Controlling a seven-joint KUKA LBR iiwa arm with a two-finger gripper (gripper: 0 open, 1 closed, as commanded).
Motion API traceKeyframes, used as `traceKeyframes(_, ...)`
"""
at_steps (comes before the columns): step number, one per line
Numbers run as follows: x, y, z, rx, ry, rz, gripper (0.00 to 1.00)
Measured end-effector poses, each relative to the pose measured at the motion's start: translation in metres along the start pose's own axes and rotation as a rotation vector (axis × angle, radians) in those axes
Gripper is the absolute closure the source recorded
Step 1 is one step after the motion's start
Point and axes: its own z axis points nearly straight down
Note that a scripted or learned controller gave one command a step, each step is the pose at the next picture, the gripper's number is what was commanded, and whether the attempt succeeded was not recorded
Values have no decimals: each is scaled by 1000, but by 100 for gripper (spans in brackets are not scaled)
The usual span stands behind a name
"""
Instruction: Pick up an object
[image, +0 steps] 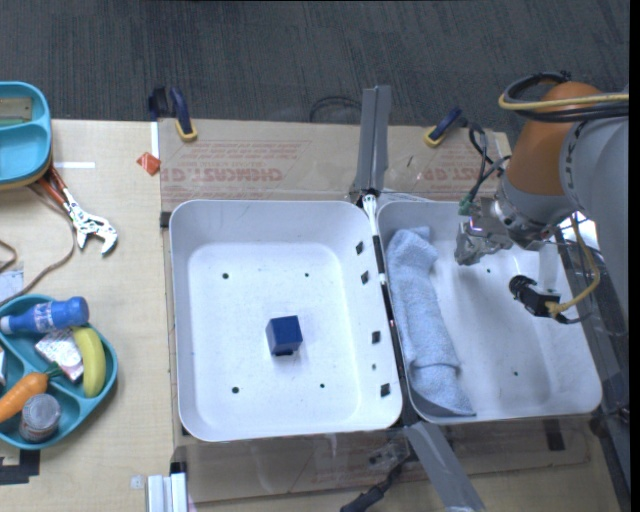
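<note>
Camera view: we see the gripper (474, 245) poised over the far part of the right bin (560, 400), beside the pale blue towel (425, 320); jaw state we cannot tell. The blue cube (285, 334) sits in the left bin (200, 400). We judge this the approach step; next, descend onto a target.

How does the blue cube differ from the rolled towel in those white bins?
The cube is dark blue, small and boxy; the towel is pale blue, long and soft. The cube sits mid-floor in the left bin; the towel lies along the right bin's left wall. Each lies alone, apart from the gripper.
</note>
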Motion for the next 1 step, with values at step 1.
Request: traceKeyframes(1, 0, 0, -1, -2, 0, 0, 0)
